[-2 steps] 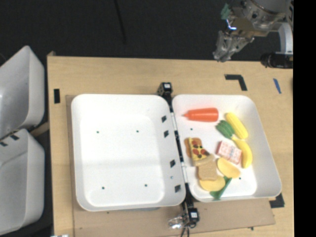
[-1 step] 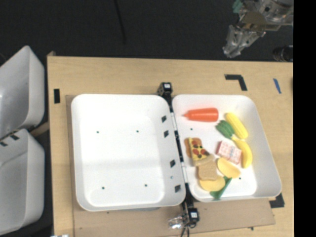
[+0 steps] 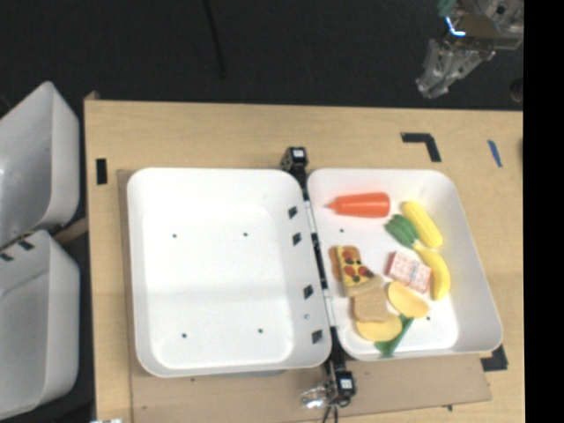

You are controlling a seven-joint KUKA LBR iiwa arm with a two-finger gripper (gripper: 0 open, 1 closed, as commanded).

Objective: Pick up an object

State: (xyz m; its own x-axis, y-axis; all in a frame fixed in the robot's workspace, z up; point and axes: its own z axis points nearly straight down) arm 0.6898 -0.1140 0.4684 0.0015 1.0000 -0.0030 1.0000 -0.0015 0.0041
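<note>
Two white bins sit side by side on the tabletop (image 3: 220,135), sharing a middle edge with small black clips along it. The left bin (image 3: 216,267) has nothing but a few dark dots on its floor, so loads of open room there, right out to its rim.

The right bin (image 3: 458,311) is where all the toy food is, bunched toward the middle and right. Going left to right: a pizza slice (image 3: 351,266) close to the shared edge, with a bread slice (image 3: 370,304) just below it and a yellow chip-like piece (image 3: 379,329) under that. Up top is the orange carrot (image 3: 360,204), lying flat with its long axis running left-right and its narrow tip pointing left toward the divider, a bit of free floor on all sides. Then a green pepper-ish thing (image 3: 402,230), a pink wafer block (image 3: 410,271), another yellow slice (image 3: 408,300), a corn cob (image 3: 422,224) angled down-right and a banana (image 3: 437,272) along the right wall.

The hand (image 3: 443,70) hangs top right, past the tabletop's far edge over the dark background, well apart from both bins. Too blurry to tell its grip state, and no object is visible in it.
</note>
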